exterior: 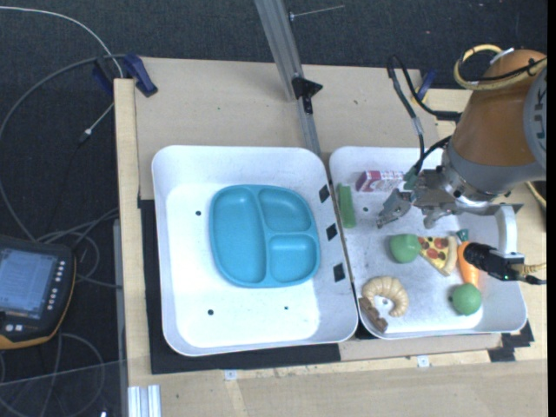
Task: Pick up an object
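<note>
Right now the gripper (pixel 415 208) hangs open, holding nothing, just above the green ball (pixel 403 248). Near that ball: one pizza slice (pixel 437 252), one carrot (pixel 469 266), a second green ball (pixel 466 299), one croissant (pixel 386 296), one pink box (pixel 380 180).

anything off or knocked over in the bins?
Nothing spilled or damaged. The blue divided plate lies flat in the left bin. In the right bin the toy pizza slice, croissant and two green balls lie loose, inside the rim. The tool hangs above them.
</note>
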Robot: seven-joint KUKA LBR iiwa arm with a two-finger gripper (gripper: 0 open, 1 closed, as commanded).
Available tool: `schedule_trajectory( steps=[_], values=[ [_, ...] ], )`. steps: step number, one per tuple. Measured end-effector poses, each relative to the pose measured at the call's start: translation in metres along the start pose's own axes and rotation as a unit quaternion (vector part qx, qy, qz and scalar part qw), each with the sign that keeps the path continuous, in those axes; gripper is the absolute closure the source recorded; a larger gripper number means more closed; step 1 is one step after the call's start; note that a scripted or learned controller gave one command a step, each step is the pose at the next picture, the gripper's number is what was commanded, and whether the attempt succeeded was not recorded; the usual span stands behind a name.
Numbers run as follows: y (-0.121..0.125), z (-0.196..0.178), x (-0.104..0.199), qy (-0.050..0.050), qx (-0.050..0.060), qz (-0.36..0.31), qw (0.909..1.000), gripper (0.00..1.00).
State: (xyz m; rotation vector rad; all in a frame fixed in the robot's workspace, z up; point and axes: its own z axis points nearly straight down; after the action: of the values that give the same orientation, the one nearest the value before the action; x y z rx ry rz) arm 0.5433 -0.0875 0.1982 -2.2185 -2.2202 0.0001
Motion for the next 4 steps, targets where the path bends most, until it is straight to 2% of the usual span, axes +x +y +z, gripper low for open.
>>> schedule_trajectory(
  steps=[1, 2, 3, 4],
  values=[
    [0.000, 0.000, 0.000, 0.000, 0.000, 0.000, 1.0000, 0.00],
    [-0.005, 0.061, 0.000, 0.000, 0.002, 0.001, 1.0000, 0.00],
    [0.001, 0.075, 0.000, -0.002, -0.011, -0.001, 0.9999, 0.00],
    [-0.004, 0.072, 0.000, -0.001, -0.003, 0.000, 1.0000, 1.00]
  ],
)
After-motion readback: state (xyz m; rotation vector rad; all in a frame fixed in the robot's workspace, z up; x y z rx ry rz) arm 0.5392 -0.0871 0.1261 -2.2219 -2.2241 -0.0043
